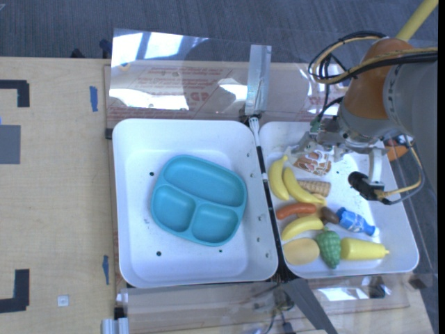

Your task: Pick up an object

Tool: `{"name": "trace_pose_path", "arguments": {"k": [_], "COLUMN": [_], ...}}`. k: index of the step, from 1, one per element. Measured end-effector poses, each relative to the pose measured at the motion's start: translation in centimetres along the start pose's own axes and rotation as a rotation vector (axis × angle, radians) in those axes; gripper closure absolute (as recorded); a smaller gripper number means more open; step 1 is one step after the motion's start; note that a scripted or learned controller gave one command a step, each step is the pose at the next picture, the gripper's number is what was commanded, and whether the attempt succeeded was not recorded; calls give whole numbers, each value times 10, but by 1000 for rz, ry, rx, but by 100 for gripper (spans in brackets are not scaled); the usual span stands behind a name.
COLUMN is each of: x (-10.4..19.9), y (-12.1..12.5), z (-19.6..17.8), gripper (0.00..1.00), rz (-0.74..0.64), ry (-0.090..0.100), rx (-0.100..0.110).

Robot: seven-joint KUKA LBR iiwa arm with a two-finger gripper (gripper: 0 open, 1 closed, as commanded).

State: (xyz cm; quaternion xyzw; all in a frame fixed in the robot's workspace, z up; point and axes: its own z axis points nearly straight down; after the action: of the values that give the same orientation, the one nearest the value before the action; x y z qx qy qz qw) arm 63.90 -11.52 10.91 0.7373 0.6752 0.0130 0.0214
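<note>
Pincer (pixel 321 145): low at right bin's (pixel 400 221) far edge, over red-and-white item (pixel 313 162); finger state indiscernible. Step: approach. Next: grip, lift.

A blue divided plate (pixel 199 200) lies in the left bin (pixel 132 145). The right bin (pixel 403 245) holds two bananas (pixel 285 183), a carrot (pixel 297 211), a green vegetable (pixel 329 248), a yellow pepper (pixel 361 250) and a small blue bottle (pixel 355 222). The claw (pixel 316 152) hangs over a red-and-white packet (pixel 313 163) at the bin's far end.
</note>
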Motion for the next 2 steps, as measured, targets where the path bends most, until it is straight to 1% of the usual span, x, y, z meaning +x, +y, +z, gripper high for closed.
{"name": "trace_pose_path", "arguments": {"k": [1, 2], "x": [-2, -4], "y": [-15, -11], "z": [0, 0], "gripper": [0, 0], "rz": [30, -35], "ry": [9, 9], "rx": [0, 1]}}
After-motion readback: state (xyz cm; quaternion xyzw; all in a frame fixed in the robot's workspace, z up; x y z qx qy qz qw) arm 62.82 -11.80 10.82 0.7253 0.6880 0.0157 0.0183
